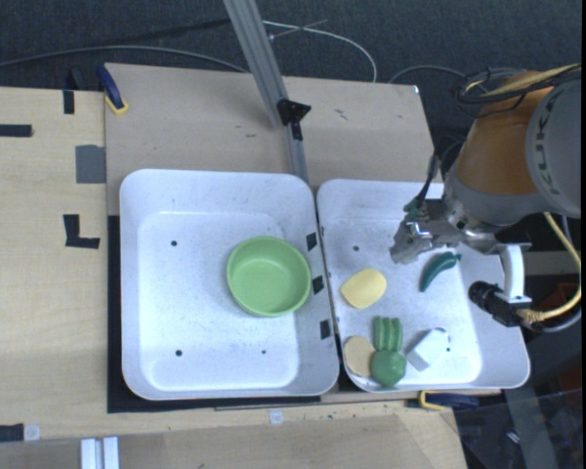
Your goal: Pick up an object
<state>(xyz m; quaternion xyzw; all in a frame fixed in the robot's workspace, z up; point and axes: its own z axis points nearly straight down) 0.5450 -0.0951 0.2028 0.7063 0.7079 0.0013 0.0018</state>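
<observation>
We cannot tell how our pincer (411, 245) is set. Just beside it toward the bin's right lies the green pepper-like piece (437, 269), which we judge light, stiff, slippery, best gripped across its narrow middle. Farther left sits the yellow lump (363, 287), then the green bowl (268, 276).

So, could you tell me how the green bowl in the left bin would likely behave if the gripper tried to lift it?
The green bowl looks like thin plastic, so it is probably light and stiff. Its rim is wide and rounded, so two fingers would likely need to pinch the wall, and it might slip. It sits upright, alone in the left bin, so a nudge would probably slide it.
</observation>
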